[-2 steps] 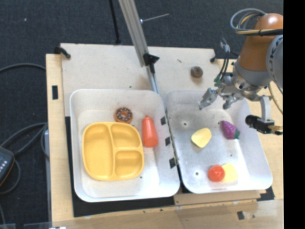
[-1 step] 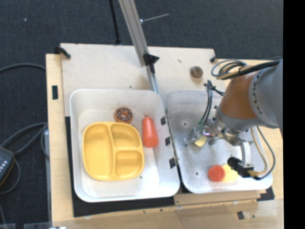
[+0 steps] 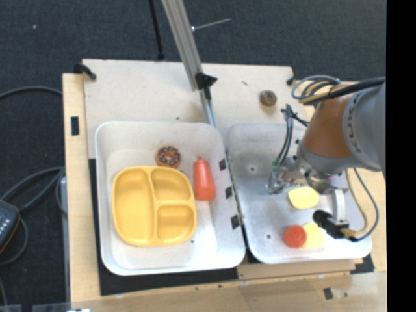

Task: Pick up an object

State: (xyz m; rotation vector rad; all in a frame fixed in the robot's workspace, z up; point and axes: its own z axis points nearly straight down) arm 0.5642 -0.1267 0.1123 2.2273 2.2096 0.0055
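Tabletop [image 3: 143, 90], pale board, carries two white bins side by side. Left bin [image 3: 110, 142] well away from the claw; right bin [image 3: 250, 148] directly under it.

Arm [image 3: 351, 125] reaches in over the right bin, orange band above the wrist. Claw [image 3: 286, 182] low over the bin floor; whether it is spread or pinched I cannot tell, wrist and cables block it. Nothing seen held.

Yellow tray [image 3: 155, 205], three compartments, far off to the claw's side in the left bin. Looks like rigid, light plastic; broad and flat, poor for a two-finger pinch except at the rim.

Orange bottle [image 3: 204, 179], lying beside the tray, between tray and claw. Probably a light, smooth toy; it may roll. Best taken across the body.

Pale yellow piece [image 3: 303, 197] just beside the claw, nearest candidate. Rounded and flattish, likely light, stiff and slick; grip across its narrow width.

Yellow block [image 3: 314, 237] and red ball [image 3: 295, 236], touching, nearer the bin's front edge than the claw. Ball would squirt out of an off-centre pinch.

Doughnut [image 3: 168, 156] above the tray, small, probably a hard toy; pinch across the ring.

Brown disc [image 3: 268, 97] on bare tabletop beyond the claw.

No readable labels, brands or writing anywhere.
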